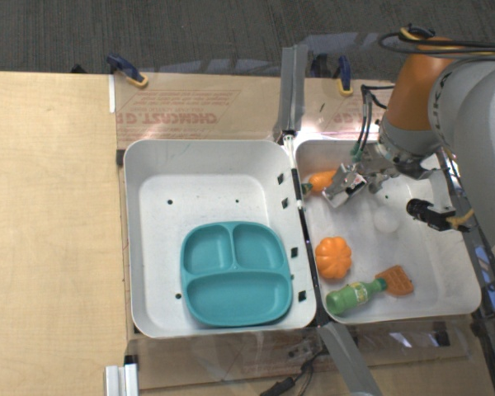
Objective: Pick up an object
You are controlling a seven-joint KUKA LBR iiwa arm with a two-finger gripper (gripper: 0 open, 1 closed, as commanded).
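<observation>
My gripper is low in the right bin, near its back left corner. An orange carrot-like piece lies just to the gripper's left, touching or nearly touching it. Nearer the front of that bin an orange pumpkin sits by the left wall. A green bottle lies on its side at the front, and a small orange wedge rests by the bottle's cap end. Nothing shows as lifted off the bin floor.
The left bin holds a teal divided plate toward its front. The arm's grey body and orange band hang over the right bin's back right. A black cable part juts over that bin's right side.
</observation>
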